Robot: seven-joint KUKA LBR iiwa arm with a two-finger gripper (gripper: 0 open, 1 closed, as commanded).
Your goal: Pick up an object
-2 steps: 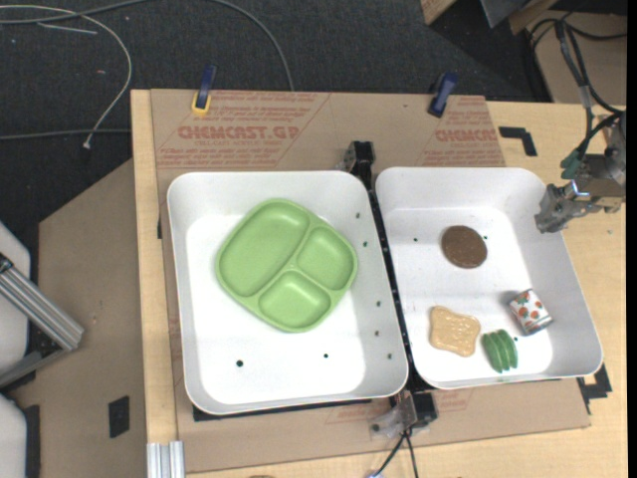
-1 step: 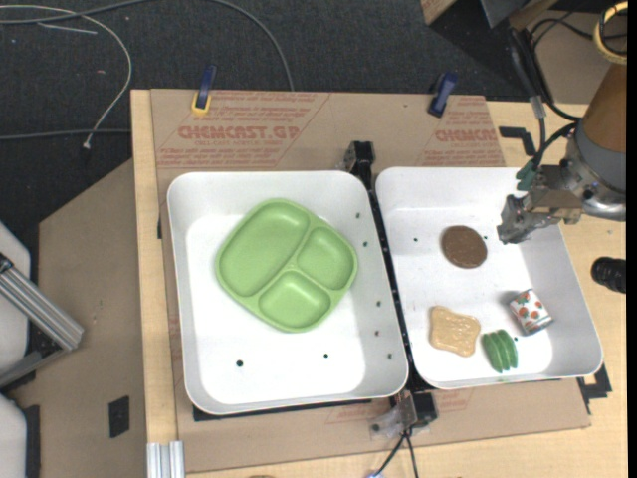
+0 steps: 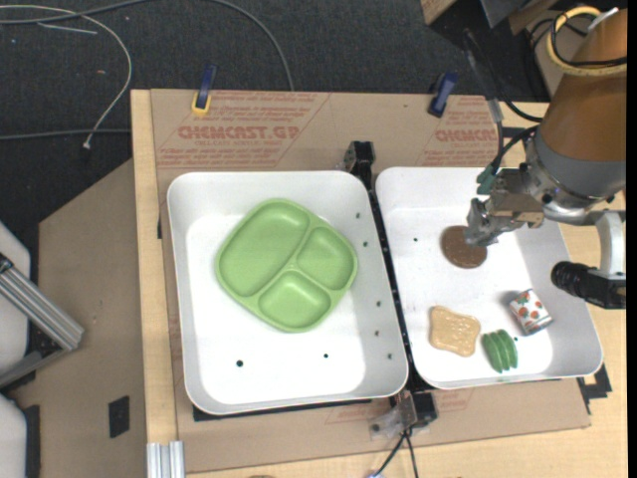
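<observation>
Toast (image 3: 454, 332) and pickle (image 3: 500, 351) share right bin (image 3: 428, 207).

A single fixed camera looked down at a slant from above the bench (image 3: 299, 118), framing both white bins (image 3: 189, 267) whole, the arm (image 3: 587, 98) entering from the right.

The arm (image 3: 587, 98) comes in from the upper right, and its orange band sits above the grey wrist. The wrist bends downward and to the left, so the gripper (image 3: 485, 229) points down over the right white bin (image 3: 418, 207), in its upper part. How the jaws stand is not clear from this angle.
</observation>
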